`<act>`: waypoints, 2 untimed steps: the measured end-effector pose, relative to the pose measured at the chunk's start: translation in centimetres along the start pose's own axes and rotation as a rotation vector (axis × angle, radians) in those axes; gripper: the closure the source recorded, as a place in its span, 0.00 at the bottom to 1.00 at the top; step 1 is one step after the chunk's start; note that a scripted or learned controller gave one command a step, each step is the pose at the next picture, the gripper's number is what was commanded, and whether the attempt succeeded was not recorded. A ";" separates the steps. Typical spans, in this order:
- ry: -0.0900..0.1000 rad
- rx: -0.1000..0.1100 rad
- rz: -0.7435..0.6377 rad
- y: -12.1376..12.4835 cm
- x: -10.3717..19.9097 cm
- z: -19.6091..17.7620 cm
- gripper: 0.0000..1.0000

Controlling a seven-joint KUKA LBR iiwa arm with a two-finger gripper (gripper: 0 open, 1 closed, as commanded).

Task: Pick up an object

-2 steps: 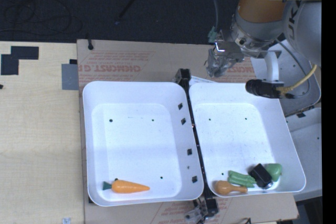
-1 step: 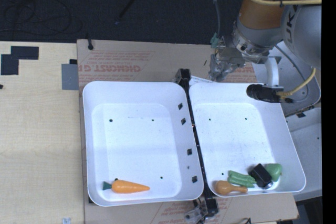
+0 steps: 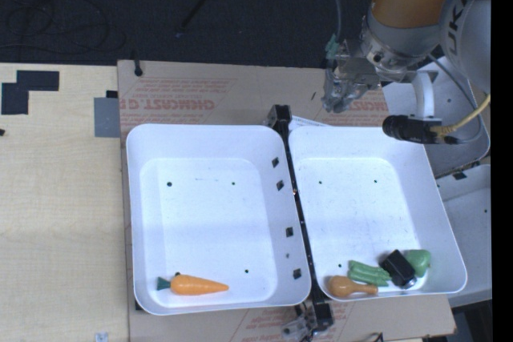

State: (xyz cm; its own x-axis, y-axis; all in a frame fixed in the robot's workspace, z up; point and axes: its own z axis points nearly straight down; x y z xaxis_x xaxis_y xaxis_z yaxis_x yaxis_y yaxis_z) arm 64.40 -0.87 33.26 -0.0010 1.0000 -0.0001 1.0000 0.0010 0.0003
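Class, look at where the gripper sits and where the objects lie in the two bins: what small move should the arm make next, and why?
Probably travel toward the near edge of the right bin before descending. The gripper hangs above the far rim, while the green pieces, black block and tan pear-shaped toy cluster at the near corner. The carrot in the left bin lies farther off.

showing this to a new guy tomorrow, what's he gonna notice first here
Probably the bright orange plastic carrot, alone near the front edge of the left white bin. Next, the grey arm's gripper hanging above the bench behind the right white bin, whose front corner holds a small cluster of toys.
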 end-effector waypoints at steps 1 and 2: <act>0.002 0.002 -0.006 0.0 7.6 -0.2 1.00; -0.001 -0.001 0.004 0.0 2.7 -4.5 1.00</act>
State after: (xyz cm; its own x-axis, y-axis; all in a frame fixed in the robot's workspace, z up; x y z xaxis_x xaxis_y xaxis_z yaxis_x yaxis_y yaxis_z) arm 64.40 1.81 37.74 0.0030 1.0000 -0.0013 1.0000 -0.0030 0.0009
